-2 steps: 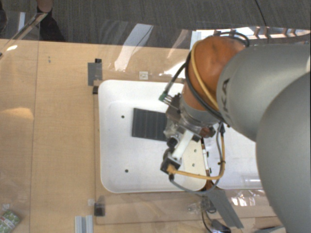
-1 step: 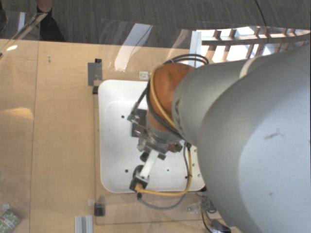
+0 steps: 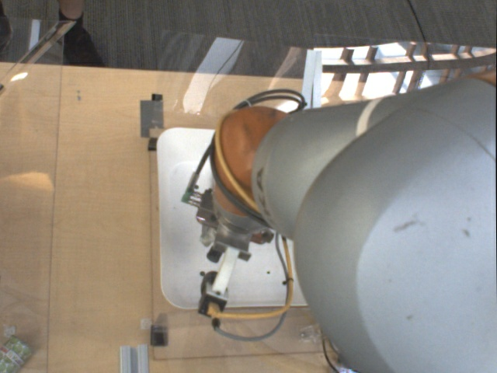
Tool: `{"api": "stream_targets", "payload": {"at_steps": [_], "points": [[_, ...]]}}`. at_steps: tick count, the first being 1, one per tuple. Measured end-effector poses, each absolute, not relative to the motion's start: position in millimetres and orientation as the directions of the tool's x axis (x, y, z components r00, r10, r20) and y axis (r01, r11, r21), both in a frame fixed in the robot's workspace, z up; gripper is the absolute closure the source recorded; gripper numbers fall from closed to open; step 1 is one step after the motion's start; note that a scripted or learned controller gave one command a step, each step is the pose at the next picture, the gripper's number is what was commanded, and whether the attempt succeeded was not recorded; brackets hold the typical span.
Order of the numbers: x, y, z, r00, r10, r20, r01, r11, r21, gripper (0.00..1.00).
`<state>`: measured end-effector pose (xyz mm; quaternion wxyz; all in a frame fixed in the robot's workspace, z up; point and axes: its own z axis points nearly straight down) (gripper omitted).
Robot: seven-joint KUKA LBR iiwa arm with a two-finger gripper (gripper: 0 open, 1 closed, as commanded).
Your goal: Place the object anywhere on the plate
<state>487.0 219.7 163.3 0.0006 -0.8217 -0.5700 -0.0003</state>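
Note:
The grey arm with its orange band [image 3: 241, 150] reaches in from the right and covers most of the white bin [image 3: 175, 231]. My gripper [image 3: 220, 230] hangs low over the bin's middle, seen from above under the wrist. The arm hides whatever lies beneath it. A faint rounded outline [image 3: 180, 179] shows on the bin's far-left floor; I cannot tell whether it is a white plate. I can make out no loose object on the bare white surface to the left of and in front of the gripper.
The bin sits on a pale wooden bench [image 3: 78, 208]. Small dark brackets stand at its far-left corner [image 3: 153, 116] and near-left corner [image 3: 158, 335]. A person's shoe [image 3: 78, 45] is on the carpet beyond the bench. A green-patterned thing [image 3: 11, 353] lies at the bottom left.

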Motion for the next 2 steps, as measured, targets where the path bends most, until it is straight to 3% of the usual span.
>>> {"api": "stream_targets", "payload": {"at_steps": [1,2], "points": [[488.6,219.7,173.9,0.349,0.937,0.004,0.937,-0.349,0.0,1.0],[489.5,234.8,90.1,0.616,0.788,0.008,0.788,-0.616,0.002,1.0]]}}
